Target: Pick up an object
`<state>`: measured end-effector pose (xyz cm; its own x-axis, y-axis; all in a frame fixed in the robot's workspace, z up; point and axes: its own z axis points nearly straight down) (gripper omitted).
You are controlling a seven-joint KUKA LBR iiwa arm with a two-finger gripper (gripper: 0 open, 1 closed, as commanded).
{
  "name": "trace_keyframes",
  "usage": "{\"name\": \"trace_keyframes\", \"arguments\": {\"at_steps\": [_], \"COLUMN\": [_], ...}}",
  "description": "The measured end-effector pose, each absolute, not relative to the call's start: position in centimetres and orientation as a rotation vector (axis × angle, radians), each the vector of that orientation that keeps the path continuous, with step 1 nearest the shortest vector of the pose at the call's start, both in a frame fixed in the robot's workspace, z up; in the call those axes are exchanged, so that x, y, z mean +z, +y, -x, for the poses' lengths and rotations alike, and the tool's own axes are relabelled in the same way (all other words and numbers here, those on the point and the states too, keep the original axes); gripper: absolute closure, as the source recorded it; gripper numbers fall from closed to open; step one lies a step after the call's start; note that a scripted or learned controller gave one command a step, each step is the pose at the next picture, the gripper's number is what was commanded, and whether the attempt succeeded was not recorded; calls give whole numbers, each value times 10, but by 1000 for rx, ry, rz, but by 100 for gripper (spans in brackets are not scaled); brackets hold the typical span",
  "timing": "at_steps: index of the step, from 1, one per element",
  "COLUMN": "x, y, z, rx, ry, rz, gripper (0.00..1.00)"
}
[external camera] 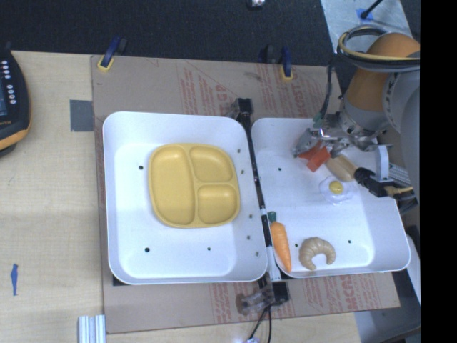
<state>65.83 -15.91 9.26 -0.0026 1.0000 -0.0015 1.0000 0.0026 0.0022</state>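
Note:
My gripper is low over the back of the right bin, reaching in from the right. A red object lies right under it, touching or nearly touching the gripper. I cannot tell whether the red object is held. A tan cylinder-shaped piece rests just to the right of the red object. In front of them is a small fried egg toy. An orange carrot lies along the bin's left wall, and a croissant sits near the front wall.
The left bin holds a yellow divided plate at its middle. Blue clamps hold the cardboard base at the back. A black and orange device sits at the bench's far left edge.

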Motion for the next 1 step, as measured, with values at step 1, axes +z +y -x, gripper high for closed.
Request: {"name": "trace_keyframes", "arguments": {"at_steps": [1], "x": [104], "y": [-158], "z": [-657], "rx": [-6], "ry": [2231], "rz": [-2215], "gripper": [100]}}
